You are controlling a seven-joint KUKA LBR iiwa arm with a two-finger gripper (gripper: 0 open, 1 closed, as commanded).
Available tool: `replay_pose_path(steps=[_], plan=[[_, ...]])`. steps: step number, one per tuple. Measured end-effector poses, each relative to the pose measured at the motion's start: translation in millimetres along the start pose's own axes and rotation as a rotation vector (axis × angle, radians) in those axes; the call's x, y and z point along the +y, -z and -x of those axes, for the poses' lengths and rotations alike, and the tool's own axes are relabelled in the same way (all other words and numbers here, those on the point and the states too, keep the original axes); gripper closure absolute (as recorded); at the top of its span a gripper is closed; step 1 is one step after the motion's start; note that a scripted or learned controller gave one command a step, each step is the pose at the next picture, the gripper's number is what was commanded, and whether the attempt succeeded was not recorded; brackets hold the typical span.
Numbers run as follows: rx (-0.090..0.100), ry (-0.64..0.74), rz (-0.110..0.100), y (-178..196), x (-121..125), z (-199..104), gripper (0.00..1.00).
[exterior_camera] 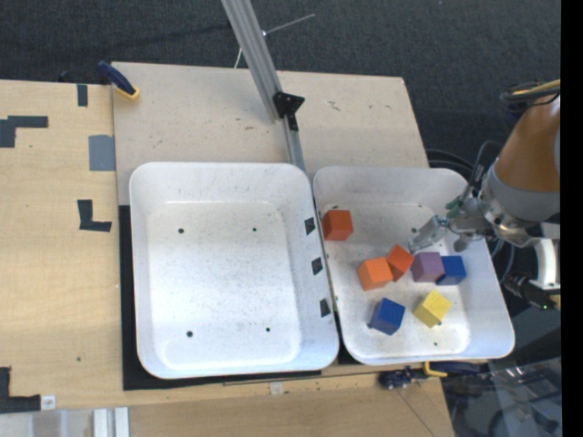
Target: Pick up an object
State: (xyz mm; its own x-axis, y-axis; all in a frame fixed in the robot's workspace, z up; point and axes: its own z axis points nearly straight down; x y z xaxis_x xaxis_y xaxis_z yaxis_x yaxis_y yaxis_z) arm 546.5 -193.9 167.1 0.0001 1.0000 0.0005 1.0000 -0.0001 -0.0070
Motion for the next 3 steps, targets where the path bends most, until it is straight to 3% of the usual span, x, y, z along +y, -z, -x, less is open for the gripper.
replay_pose_path(steps=[1, 2, 3], plan=[[-0.002, 0.003, 0.018, -49.4, 8.3, -7.2, 0.00], [-0.005, 0.001, 0.029, -53.1, 13.1, -6.7, 0.00], [-0.007, 0.002, 0.036, -41.6, 15.2, -6.5, 1.00]])
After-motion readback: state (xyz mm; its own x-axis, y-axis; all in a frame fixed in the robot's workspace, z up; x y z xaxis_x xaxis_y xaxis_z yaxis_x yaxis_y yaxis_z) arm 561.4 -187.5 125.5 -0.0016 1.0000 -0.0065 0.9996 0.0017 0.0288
